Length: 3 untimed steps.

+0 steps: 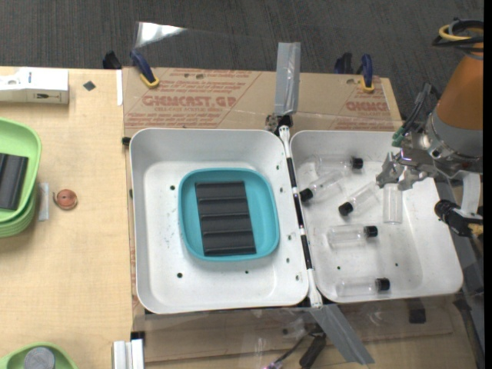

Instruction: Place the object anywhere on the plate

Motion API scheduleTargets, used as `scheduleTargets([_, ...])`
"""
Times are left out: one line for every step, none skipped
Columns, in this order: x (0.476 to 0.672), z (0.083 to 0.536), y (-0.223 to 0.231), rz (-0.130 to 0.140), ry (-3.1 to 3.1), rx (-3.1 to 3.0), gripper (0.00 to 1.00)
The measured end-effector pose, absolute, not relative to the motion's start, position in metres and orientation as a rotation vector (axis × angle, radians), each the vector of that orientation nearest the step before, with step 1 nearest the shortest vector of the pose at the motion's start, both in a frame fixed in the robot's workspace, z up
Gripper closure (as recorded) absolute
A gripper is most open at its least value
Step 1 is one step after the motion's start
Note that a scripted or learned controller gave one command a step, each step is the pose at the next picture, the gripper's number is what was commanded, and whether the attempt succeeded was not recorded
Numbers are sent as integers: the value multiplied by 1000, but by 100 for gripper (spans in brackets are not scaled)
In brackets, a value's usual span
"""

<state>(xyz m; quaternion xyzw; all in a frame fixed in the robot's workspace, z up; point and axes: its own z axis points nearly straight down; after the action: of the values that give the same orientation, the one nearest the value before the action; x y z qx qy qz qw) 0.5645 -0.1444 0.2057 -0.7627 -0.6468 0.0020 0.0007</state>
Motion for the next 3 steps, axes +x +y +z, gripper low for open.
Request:
scheduleTargets([515,187,-105,4,-2263,-2175,100])
scheduleTargets([499,200,-36,3,-2450,-1964,100])
scheduleTargets([479,223,43,4,-2493,-1910,100])
